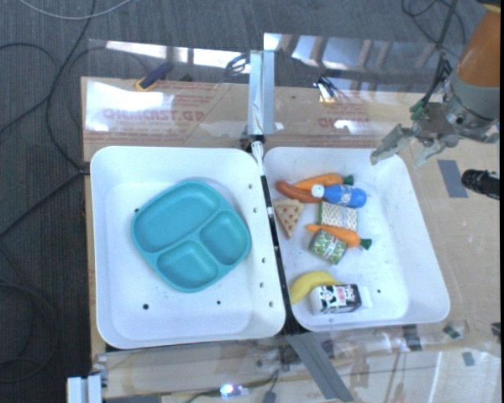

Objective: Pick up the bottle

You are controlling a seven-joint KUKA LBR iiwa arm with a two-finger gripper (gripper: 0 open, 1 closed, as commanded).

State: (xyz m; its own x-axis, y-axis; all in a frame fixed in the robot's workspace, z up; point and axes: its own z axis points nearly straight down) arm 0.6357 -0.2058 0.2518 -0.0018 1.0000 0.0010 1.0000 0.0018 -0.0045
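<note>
The blue bottle [343, 196] with a white cap lies on its side in the upper middle of the right bin [420, 250], touching an orange carrot [312, 184] on its left. My gripper [405, 150] hovers over the bin's far right corner, up and to the right of the bottle and well apart from it. Its two fingers [385, 149] are spread open with nothing between them.
Below the bottle lie two green packets [328, 245], a second carrot [343, 234], a pizza-slice toy [287, 217], a banana [307, 285] and a small milk carton [338, 298]. A teal divided plate [191, 235] sits in the left bin [118, 309].
</note>
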